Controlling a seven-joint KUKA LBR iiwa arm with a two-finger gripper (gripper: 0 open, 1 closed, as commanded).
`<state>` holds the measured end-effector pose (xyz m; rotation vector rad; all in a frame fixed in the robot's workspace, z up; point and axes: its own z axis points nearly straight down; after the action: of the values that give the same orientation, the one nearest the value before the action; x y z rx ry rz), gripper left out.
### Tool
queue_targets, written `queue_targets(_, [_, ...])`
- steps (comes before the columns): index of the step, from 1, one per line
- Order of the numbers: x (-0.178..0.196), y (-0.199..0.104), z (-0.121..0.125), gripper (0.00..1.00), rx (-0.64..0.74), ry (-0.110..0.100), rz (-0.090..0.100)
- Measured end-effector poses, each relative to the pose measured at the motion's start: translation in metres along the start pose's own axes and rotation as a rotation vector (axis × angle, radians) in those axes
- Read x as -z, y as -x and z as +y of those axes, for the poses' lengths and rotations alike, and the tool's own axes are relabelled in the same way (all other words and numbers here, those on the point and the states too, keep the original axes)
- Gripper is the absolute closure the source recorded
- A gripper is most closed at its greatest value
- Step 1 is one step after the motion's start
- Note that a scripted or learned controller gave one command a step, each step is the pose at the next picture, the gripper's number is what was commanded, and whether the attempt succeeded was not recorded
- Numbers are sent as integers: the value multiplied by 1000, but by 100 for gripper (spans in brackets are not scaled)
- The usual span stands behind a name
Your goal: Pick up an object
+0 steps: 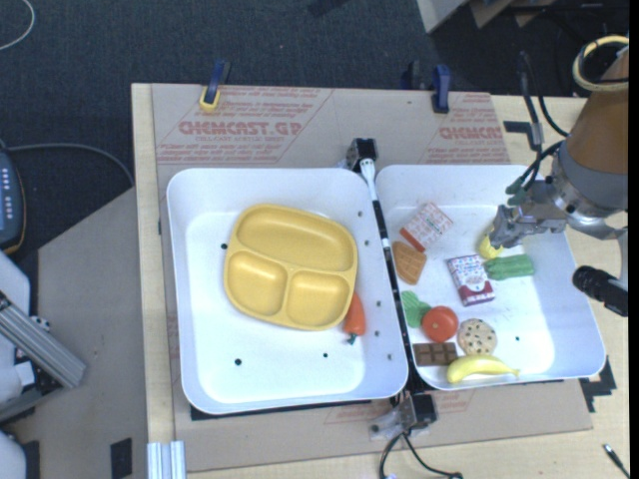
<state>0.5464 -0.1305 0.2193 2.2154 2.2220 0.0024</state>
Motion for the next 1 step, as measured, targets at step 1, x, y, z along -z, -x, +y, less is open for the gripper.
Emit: queue_targets(1, [13, -27, 50, 100, 1, 2, 0])
